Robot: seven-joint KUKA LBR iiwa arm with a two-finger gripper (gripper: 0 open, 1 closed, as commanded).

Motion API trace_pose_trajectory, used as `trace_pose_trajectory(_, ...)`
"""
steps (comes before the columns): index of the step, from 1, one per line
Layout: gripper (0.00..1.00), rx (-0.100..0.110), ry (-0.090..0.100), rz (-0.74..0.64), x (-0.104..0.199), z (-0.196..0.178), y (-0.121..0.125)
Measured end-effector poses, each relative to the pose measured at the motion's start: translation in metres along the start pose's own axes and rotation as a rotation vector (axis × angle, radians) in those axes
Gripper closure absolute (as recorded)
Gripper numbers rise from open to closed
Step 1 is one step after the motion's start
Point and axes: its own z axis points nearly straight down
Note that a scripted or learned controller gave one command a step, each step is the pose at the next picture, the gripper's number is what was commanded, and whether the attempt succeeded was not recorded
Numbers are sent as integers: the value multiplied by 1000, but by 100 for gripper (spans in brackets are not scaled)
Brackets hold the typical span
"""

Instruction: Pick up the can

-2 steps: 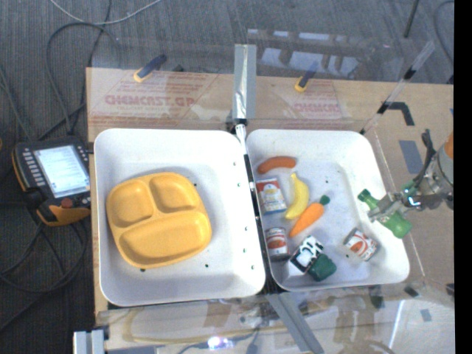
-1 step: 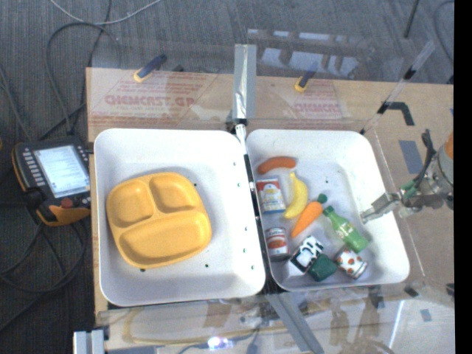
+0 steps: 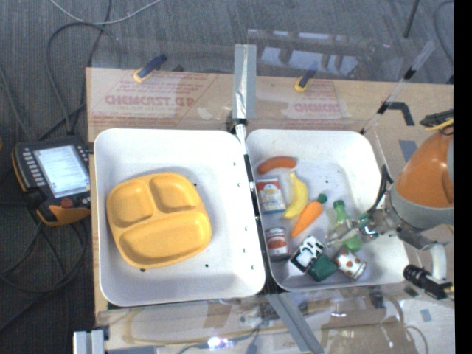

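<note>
Two bins (image 3: pixel 177 142), one tray (image 3: pixel 158 218), perhaps two cans (image 3: pixel 276 242).

My arm (image 3: pixel 426 175): orange band, grey below. Both bins white: left bin (image 3: pixel 118 271), right bin (image 3: pixel 346 150). Tray (image 3: pixel 158 217) in left bin: plain yellow. Can (image 3: pixel 276 242): red label, white band, silver top. Carton (image 3: pixel 271 195): white with red patch. Sausage (image 3: pixel 276 164): reddish brown. Banana (image 3: pixel 298 195): yellow. Carrot (image 3: pixel 307 218): orange, green tip. Bottle (image 3: pixel 344 223): green. Block (image 3: pixel 322 269): dark green. Small cup (image 3: pixel 350 263): white with red dots. Box (image 3: pixel 305 254): black and white.
</note>
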Motion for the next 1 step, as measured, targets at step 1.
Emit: trace_pose_trajectory(1, 0, 4, 3, 56, -8, -21, -1)
